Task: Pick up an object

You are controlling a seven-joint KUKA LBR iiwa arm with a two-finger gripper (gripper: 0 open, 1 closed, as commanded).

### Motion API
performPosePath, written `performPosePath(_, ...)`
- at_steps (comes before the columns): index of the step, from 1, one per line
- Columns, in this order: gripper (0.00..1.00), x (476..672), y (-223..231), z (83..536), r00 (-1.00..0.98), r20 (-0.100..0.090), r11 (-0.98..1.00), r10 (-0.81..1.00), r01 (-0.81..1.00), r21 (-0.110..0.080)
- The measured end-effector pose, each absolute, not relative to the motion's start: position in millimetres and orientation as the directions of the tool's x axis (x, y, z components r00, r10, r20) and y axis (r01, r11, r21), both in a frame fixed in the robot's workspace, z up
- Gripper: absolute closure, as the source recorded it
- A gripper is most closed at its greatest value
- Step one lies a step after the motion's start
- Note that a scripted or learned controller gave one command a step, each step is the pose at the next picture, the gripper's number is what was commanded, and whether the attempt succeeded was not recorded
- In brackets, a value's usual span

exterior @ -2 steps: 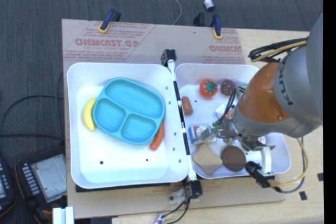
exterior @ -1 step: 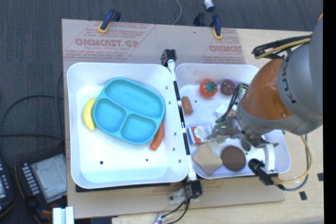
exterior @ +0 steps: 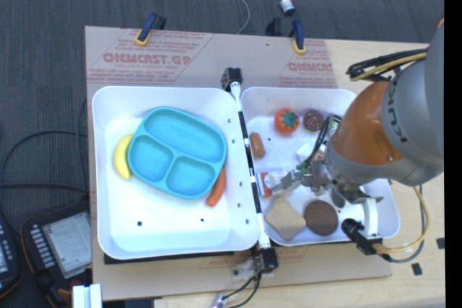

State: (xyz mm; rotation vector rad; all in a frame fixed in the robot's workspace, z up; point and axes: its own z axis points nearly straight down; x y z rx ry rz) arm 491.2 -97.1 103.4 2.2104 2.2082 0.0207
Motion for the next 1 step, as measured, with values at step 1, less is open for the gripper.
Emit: performPosePath(1,1.0,491.8,-95.5,113.4,0.0,0.002,0.0,1.0,1.0,0.02)
